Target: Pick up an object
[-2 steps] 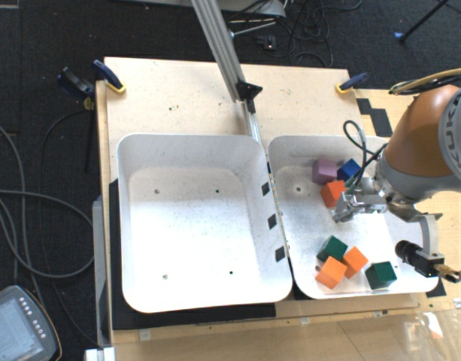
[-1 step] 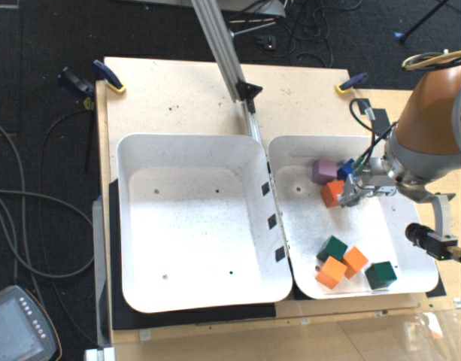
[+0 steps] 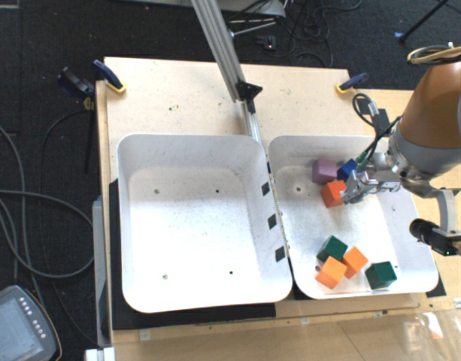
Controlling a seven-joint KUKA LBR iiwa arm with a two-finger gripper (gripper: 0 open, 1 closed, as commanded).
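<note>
Blocks are lying in the right bin [image 3: 410, 273], and the nearest to the pincer [image 3: 353, 190] is an orange-red block [image 3: 333, 193], sitting in the bin's upper half and touching or just beside the pincer's tip on its left. Whether that block is sitting between the fingers is not something I can tell, nor whether the pincer is open or closed. A purple block [image 3: 325, 171] is resting just above the orange-red one, and a blue block [image 3: 347, 168] is showing just beside it, partly hidden by the wrist. Near the bin's lower edge, four more are clustering: a dark green block [image 3: 335, 247], two orange blocks [image 3: 330, 271] [image 3: 356, 260] and another green block [image 3: 380, 274]. The arm [image 3: 435, 122] is reaching in from the right. The left bin [image 3: 192, 156] is sitting alongside, both on the pale tabletop [image 3: 177, 96].
</note>
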